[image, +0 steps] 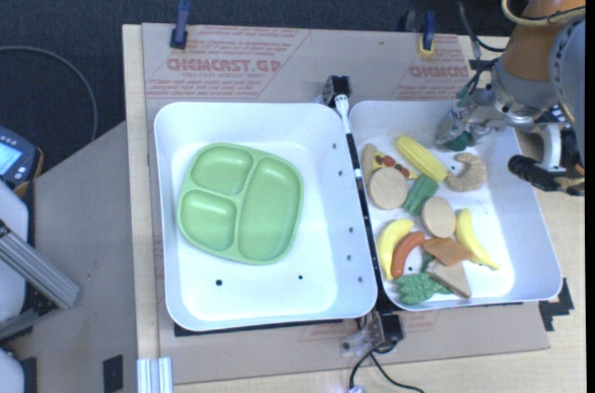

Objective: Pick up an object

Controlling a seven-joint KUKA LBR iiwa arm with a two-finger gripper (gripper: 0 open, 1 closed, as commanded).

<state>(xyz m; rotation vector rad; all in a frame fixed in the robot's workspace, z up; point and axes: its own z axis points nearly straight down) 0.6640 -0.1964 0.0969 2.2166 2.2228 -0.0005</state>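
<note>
The grey arm's gripper hangs over the right white bin's far end, close to a tan toy croissant; whether it is open cannot be told. The croissant looks light, hard and smooth, best pinched across its middle. The left white bin holds a green plastic divided plate.

I read red print on the brown board that lies under the two bins. Along the bench's far edge, at the left, it says "CHEMCAST G.P" in large letters, with smaller lines above and below too fine to read. Near the far right corner the same print repeats, partly covered and unreadable.
</note>
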